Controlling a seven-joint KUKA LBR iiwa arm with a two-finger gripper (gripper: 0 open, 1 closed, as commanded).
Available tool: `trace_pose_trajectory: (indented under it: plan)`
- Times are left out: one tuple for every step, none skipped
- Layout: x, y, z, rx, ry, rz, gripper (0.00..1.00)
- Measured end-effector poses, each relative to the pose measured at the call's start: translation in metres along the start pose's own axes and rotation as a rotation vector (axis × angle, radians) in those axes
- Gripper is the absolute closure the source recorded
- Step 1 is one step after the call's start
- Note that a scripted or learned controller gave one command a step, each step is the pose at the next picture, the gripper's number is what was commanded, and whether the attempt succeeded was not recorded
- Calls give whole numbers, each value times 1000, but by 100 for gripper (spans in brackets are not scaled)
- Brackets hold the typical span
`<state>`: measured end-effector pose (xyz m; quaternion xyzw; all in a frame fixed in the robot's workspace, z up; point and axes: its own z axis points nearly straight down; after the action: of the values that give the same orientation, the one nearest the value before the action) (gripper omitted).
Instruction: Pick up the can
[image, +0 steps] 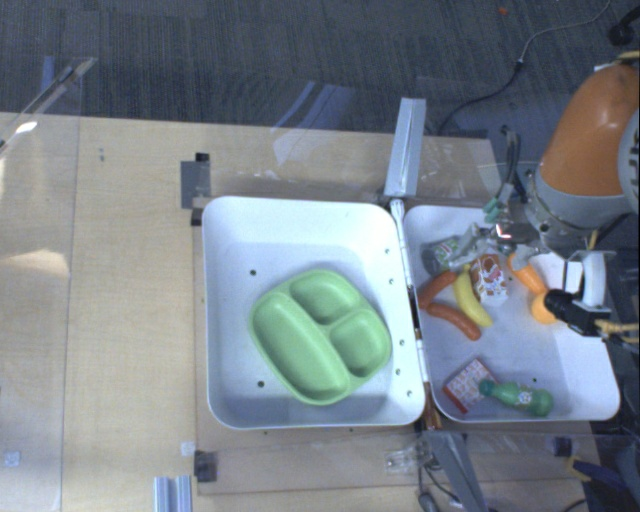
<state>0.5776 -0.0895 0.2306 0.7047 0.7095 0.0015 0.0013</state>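
The small can with a red and white label (489, 279) stands in the right white bin (590, 385), toward its far side, just beside a yellow plastic banana (470, 300) and two orange-red sausage-shaped toys (452, 318); the two-finger gripper (497, 232) sits just above the can's far side, and whether its jaws are released or clenched cannot be told; a green bottle (518, 397) and a small patterned red box (466, 382) lie nearer; the left white bin (235, 235) bears a green three-compartment plastic plate (320, 335).

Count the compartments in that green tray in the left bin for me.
3. On the green tray: one long compartment along its left side, one at the top, one at the right. None look hidden.
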Motion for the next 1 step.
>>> trace_pose_trajectory:
  plan:
    - [-12,71,112,1,0,20,0]
